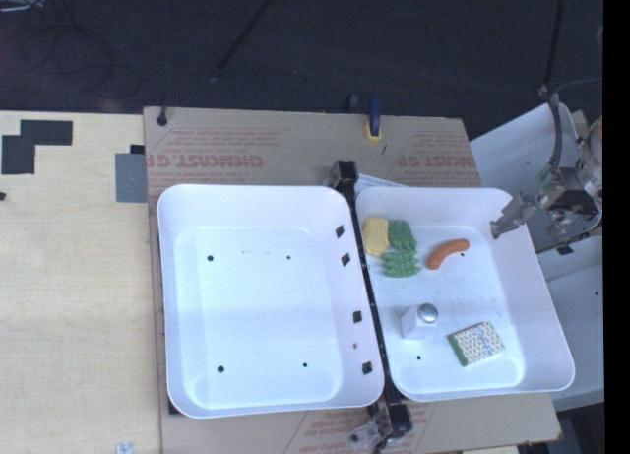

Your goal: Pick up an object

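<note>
2 shallow white bins sit side by side on the counter (pixel 79 294), resting on a brown cardboard sheet (pixel 295 152). The left bin (pixel 187 383) has its floor bare, and its right wall runs close along the left wall of the right bin (pixel 536 304), with a dark strip of clips between them.

The right bin holds 5 things. A yellow corn-like piece (pixel 375 235) lies near that bin's upper left corner, touching a green leafy piece (pixel 401 248) just to its right. An orange sausage-shaped piece (pixel 447 252) lies apart from those, toward the middle of the bin's upper half, with bare floor all around it. Lower down, a small white and grey cup-like object (pixel 419 319) stands near the centre, and a green-edged patterned sponge-like block (pixel 476 343) lies to its lower right, near it but not touching. The lower left floor and the strip along the right wall are bare.

The pincer (pixel 507 223) hangs at the right bin's upper right rim, over the edge rather than the floor, well apart from every item. It grips nothing; whether its tips are spread or pressed together I cannot tell. The arm (pixel 571 201) behind it runs off to the right.
</note>
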`<action>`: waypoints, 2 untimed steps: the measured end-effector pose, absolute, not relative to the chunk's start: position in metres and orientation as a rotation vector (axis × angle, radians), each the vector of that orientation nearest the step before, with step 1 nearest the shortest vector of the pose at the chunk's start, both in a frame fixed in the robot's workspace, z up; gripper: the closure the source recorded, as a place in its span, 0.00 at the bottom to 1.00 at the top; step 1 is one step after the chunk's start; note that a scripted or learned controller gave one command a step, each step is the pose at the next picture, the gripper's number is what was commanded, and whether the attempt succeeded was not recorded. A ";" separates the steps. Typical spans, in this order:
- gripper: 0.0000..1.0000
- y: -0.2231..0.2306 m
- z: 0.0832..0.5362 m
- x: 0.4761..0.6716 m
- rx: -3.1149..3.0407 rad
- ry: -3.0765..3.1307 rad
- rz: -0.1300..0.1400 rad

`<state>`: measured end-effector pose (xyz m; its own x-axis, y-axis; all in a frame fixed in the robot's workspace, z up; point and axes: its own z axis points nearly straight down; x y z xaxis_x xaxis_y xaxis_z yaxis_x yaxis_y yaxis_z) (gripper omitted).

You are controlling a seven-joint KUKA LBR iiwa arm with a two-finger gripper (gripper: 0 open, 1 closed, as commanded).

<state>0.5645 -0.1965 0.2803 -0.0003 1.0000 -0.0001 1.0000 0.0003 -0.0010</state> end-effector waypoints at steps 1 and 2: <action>0.00 -0.166 0.272 0.471 -2.219 -2.210 0.005; 0.00 -0.190 0.099 0.471 -2.211 -2.209 0.013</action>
